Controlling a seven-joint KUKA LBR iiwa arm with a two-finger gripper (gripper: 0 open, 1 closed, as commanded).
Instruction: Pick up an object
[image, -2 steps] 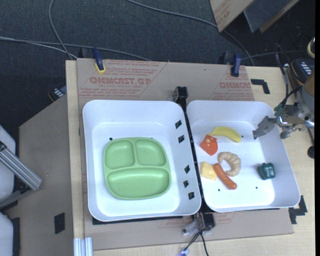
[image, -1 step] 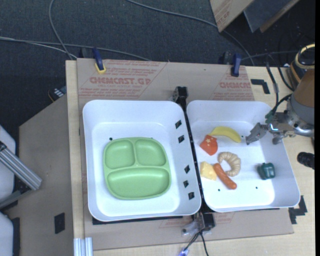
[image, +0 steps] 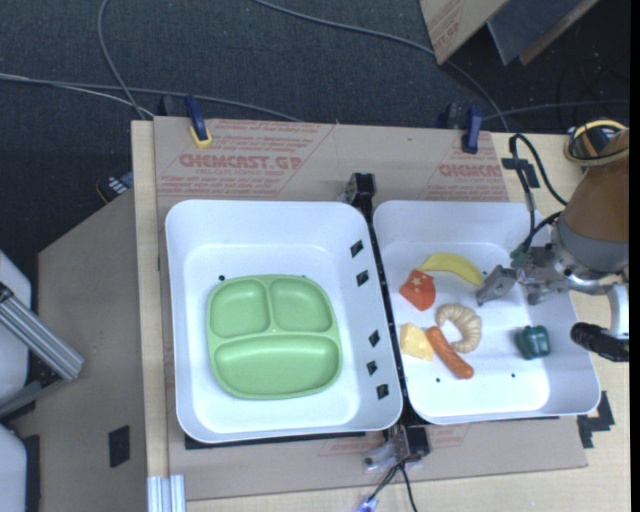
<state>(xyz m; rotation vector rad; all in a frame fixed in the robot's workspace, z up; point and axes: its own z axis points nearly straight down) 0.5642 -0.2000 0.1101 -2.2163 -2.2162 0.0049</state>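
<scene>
- gripper (image: 497, 284) hung over the upper right part of the right bin (image: 575, 395), reaching in from the right edge, with nothing seen between its tips; too small and blurred to tell whether spread or pressed together.
- toys lay clustered in the left half of that bin, all to the lower left of the tips.
- nearest, by my judgement: yellow banana (image: 452, 267), just beside the tips on their left, long axis running roughly left to right with a slight curve.
- next out: red piece (image: 419, 290), then pale ring (image: 459, 325), orange carrot (image: 450, 353) lying slantwise, yellow wedge (image: 415, 341).
- apart from the cluster, below and right of the tips: green block (image: 533, 342).
- left bin (image: 185, 330) held a green divided tray (image: 272, 335), well away.
</scene>
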